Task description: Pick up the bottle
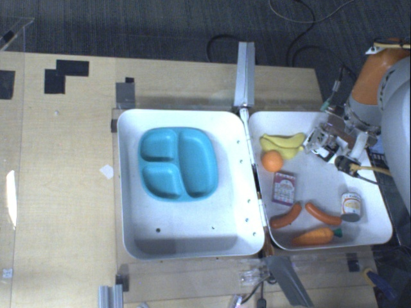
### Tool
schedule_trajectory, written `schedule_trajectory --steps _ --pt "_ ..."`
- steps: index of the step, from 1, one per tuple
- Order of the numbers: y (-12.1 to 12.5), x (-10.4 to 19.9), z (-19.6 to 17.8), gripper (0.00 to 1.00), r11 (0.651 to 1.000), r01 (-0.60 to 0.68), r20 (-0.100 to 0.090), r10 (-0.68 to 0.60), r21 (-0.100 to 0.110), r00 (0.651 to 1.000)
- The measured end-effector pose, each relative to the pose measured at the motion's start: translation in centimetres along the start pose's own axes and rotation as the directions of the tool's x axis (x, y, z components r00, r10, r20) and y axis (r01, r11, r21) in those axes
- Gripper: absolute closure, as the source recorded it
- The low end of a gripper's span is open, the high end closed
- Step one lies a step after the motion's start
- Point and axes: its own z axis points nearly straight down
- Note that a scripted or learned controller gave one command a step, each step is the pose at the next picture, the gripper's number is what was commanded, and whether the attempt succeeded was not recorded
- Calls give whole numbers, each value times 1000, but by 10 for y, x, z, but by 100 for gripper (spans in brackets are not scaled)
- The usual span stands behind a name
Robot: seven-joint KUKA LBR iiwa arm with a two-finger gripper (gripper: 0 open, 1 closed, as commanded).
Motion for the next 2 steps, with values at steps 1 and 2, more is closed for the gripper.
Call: schedule_trajectory --steps 1,2 --pt "0 1 1 0 1000 1 0 -1 -1 1000" --pt "0 1 1 0 1000 1 0 -1 -1 1000"
